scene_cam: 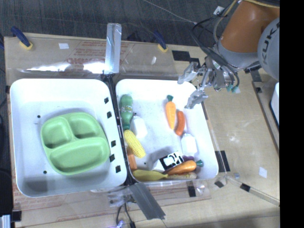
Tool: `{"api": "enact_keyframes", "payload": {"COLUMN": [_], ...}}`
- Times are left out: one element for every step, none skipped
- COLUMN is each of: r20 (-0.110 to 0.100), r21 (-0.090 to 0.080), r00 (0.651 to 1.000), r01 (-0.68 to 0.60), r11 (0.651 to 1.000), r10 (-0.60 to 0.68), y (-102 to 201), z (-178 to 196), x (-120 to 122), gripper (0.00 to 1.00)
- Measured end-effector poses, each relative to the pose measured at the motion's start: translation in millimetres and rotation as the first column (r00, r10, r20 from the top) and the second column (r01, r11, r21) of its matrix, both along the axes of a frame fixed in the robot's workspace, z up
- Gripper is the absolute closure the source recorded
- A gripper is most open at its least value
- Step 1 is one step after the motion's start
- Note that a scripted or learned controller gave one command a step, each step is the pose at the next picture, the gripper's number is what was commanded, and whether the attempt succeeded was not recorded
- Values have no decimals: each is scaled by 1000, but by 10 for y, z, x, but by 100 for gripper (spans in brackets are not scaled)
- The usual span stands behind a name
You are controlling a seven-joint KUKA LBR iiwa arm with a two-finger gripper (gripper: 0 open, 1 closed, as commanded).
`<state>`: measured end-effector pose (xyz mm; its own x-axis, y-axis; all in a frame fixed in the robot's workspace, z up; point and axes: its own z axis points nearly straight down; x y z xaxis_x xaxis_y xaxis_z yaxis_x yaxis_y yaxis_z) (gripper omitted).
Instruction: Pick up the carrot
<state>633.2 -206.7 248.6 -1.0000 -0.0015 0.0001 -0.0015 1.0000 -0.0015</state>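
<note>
From the overhead camera, the end effector (198, 87) hangs at the upper right corner of the right bin (209, 141), fingers spread apart and clamped on nothing. The carrot (170, 113) lies in that same bin, just below and left of it, green top pointing away, touching a sausage (180, 122) on its right. Over in the left bin (19, 141) sits a green divided plate (73, 141)
</note>
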Motion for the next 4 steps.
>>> {"api": "enact_keyframes", "payload": {"r20": [-10, 4, 4, 8], "r21": [7, 1, 1, -1], "r00": [990, 989, 989, 988], "r01": [-138, -146, -147, -154], "r11": [990, 989, 989, 988], "r10": [138, 146, 147, 154], "y": [44, 52, 57, 74], "z": [-1536, -1354, -1356, -1241], "x": [-68, -13, -13, 7], "gripper": [0, 100, 0, 100]}}
